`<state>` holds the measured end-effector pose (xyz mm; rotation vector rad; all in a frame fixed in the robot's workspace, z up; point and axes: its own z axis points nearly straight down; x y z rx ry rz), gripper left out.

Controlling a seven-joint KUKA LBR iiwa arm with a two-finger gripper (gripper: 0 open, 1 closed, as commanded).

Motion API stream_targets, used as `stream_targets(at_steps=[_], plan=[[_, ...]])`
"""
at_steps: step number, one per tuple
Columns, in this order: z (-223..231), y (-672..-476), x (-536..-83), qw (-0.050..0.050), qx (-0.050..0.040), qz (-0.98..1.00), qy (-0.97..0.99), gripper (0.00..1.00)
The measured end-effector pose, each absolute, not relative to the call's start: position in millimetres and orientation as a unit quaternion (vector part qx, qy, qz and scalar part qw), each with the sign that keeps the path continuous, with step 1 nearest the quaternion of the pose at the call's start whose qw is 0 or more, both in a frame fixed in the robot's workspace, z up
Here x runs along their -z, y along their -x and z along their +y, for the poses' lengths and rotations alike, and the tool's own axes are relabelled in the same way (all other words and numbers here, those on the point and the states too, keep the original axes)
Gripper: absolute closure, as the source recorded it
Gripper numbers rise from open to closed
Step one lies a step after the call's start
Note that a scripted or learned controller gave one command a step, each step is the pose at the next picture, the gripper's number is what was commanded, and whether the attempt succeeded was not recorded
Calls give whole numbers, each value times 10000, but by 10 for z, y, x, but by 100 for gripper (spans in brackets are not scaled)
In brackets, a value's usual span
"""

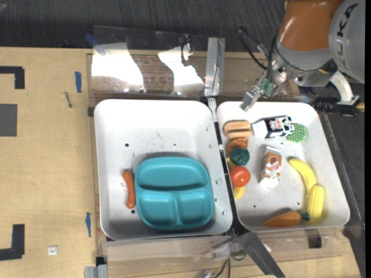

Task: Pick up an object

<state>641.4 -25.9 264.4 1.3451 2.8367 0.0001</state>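
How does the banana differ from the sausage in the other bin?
The banana is yellow and curved; the sausage is orange-red and nearly straight. The banana lies in the right bin among other toy foods, its lower end by the corn; the sausage lies in the left bin alongside the teal tray. The banana looks thicker. Both are long toy foods lying flat.
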Motion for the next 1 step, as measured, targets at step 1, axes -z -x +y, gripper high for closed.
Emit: stream_targets(at_steps=[1], plan=[[-512,-6223,-2707,13,-2,9356,-3530,100]])
